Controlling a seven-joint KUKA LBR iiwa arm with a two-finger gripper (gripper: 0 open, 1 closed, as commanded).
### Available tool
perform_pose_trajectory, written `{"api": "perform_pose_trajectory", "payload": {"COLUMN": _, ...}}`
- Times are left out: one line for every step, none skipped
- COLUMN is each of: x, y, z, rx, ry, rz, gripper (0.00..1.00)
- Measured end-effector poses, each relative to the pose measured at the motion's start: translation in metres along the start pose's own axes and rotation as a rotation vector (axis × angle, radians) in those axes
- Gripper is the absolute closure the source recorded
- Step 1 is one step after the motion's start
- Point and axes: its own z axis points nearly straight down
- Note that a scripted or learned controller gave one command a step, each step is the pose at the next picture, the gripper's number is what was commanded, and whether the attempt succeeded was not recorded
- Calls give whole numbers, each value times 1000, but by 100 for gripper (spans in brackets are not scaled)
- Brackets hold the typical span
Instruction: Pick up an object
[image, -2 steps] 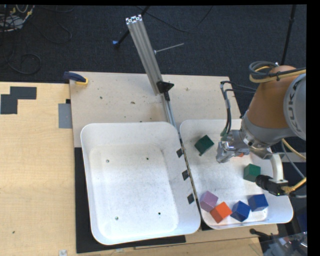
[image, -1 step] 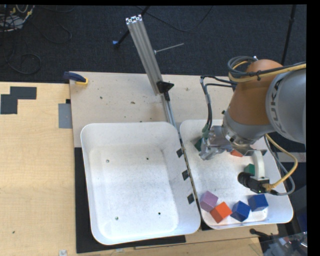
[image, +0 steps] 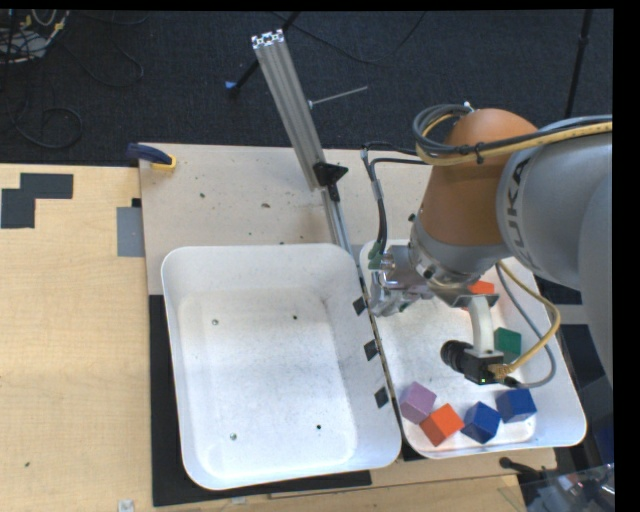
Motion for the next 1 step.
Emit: {"api": "perform_pose_trajectory", "payload": {"x": 45, "y": -10, "z": -2, "rx": 3, "ry": 0, "rz": 1, "gripper": 100}}
